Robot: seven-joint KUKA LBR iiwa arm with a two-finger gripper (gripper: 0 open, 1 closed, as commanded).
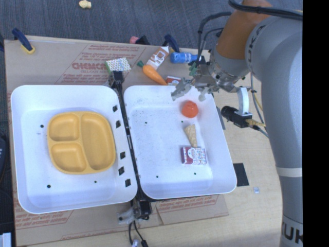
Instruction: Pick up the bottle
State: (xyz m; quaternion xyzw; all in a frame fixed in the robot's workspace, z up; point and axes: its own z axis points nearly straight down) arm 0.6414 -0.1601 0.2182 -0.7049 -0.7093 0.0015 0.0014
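Gripper [194,90] fingers hang over the far edge of the right bin [154,184], spread a little apart, with nothing between them. They are blurry, so the tips are hard to see well.

Closest to the camera, the right bin holds a small red and white carton [193,155] lying flat. Just past it lies a tan cone [190,134]. Farther in sits a round orange ball [189,108], just under the gripper but not touching it.

The left bin [31,189] is beside it, and the two bins touch along the middle. It holds a yellow tray [80,141] with three parts.

Past the bins, on the brown cardboard [77,68], lies a toy carrot [153,74]. Next to it is a small white bottle [158,57] with an orange label, tipped on its side, outside both bins and well apart from the gripper. A blue thing [181,57] lies near it, and part of it is hidden behind the gripper. A little checked box [118,65] sits near the far corner of the left bin.

The big grey arm [280,76] comes in from the right and bends down to the bin. Its orange band [237,30] is at the top. The arm is cut off at the edge.
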